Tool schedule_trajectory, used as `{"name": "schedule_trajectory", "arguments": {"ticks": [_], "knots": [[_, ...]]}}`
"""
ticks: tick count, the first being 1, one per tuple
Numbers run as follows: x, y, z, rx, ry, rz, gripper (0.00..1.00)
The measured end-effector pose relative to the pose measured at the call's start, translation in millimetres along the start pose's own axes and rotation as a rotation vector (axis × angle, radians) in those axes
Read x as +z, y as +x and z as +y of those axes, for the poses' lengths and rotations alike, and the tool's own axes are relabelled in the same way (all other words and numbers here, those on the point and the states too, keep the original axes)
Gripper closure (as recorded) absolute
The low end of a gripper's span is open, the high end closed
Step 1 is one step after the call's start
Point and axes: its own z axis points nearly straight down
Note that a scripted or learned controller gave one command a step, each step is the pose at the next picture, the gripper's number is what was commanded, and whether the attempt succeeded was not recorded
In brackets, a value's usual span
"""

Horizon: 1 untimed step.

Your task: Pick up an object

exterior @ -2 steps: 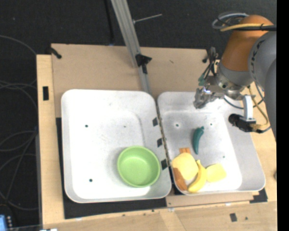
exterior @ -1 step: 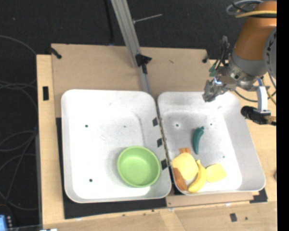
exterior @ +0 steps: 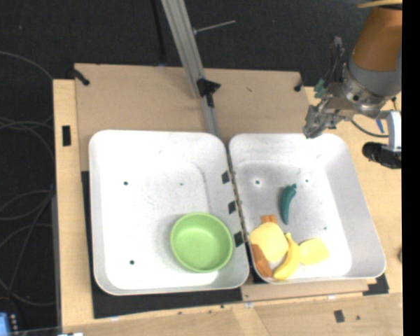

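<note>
Hovering over the far rim of the right bin (exterior: 339,149), your claw (exterior: 313,129) holds nothing visible; whether it is open or closed you cannot tell from this angle.

You are at the approach step, with nothing picked yet. Candidates lie well below it in that bin: a teal piece (exterior: 288,201) alone mid-bin, and a yellow-and-orange cluster (exterior: 283,249) crowded at the near corner. A green bowl (exterior: 201,241) sits in the left bin (exterior: 126,152). Next you likely need to choose one, centre over it and descend; the teal piece looks easiest. No readable labels or writing anywhere.
</note>
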Motion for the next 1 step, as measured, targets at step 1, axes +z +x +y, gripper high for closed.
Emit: {"name": "schedule_trajectory", "arguments": {"ticks": [1], "knots": [[14.1,54.4,-5.2,0.0,0.003,0.0,1.0]]}}
